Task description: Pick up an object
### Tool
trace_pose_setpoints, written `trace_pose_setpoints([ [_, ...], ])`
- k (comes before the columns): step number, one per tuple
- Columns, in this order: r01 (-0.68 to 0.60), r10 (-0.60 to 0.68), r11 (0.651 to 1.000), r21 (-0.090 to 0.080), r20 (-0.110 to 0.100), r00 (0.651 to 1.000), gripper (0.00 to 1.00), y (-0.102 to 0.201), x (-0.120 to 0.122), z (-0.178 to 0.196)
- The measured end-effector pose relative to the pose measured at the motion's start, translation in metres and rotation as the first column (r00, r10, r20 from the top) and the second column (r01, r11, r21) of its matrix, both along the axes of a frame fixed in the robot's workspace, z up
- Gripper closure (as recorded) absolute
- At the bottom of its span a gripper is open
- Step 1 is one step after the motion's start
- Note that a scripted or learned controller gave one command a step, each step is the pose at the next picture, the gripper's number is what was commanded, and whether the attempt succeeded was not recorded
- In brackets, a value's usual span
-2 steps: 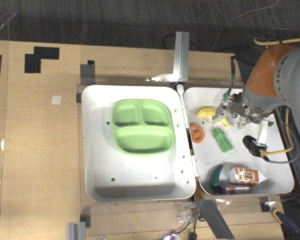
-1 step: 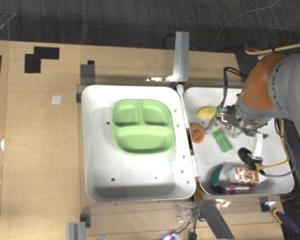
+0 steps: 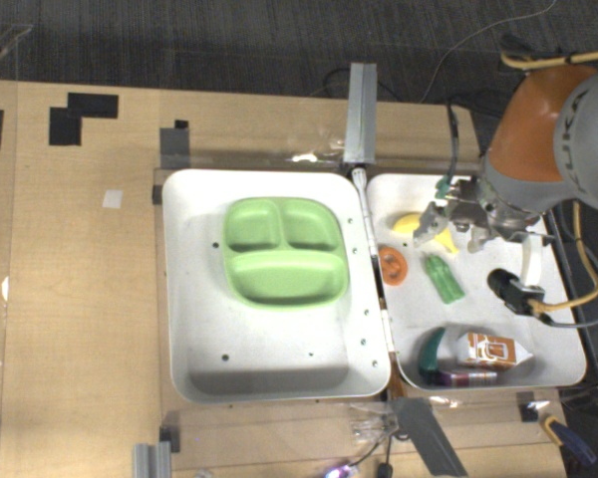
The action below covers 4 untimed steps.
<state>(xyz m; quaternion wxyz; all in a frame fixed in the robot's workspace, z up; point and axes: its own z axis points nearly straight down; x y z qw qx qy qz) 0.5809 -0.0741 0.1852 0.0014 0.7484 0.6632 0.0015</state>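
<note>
Camera view looks down on the worktop (image 3: pixel 70 297), where two white bins sit side by side; the left bin (image 3: pixel 194 267) carries a green divided tray (image 3: pixel 282 250), and the right bin (image 3: pixel 558 361) carries the loose things the task could take. The tool (image 3: pixel 456 219) hangs over the far part of the right bin, with the grey arm (image 3: pixel 568 127) and its orange band behind it. Whether the tool is apart or together I cannot tell, since the wrist hardware covers it. The nearest candidate is a yellow object (image 3: pixel 411 225), lying just beside the tool on the side toward the green tray, partly overlapped by the tool's hardware. A green bottle (image 3: pixel 443 278) lies near the tool on the front side, its long axis slanting from the tool toward the bin's front edge. An orange disc (image 3: pixel 392 264) sits between the bottle and the tray. A small carton (image 3: pixel 490 350) and a dark teal object (image 3: pixel 431 352) rest well apart, at the bin's front.
</note>
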Motion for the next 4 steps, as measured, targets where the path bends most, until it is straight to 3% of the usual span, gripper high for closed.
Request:
trace_pose_setpoints([
  [1, -0.047, 0.047, 0.999, -0.001, 0.008, 0.999, 0.0, -0.026, -0.025, -0.093],
  [2, -0.048, 0.048, 0.999, 0.001, 0.013, 0.999, 1.0, -0.024, -0.023, -0.082],
  [3, -0.342, 0.342, 0.94, -0.002, 0.0, 0.94, 1.0, -0.048, -0.013, -0.046],
  [4, -0.346, 0.346, 0.938, -0.003, 0.004, 0.938, 1.0, -0.056, -0.042, -0.092],
])
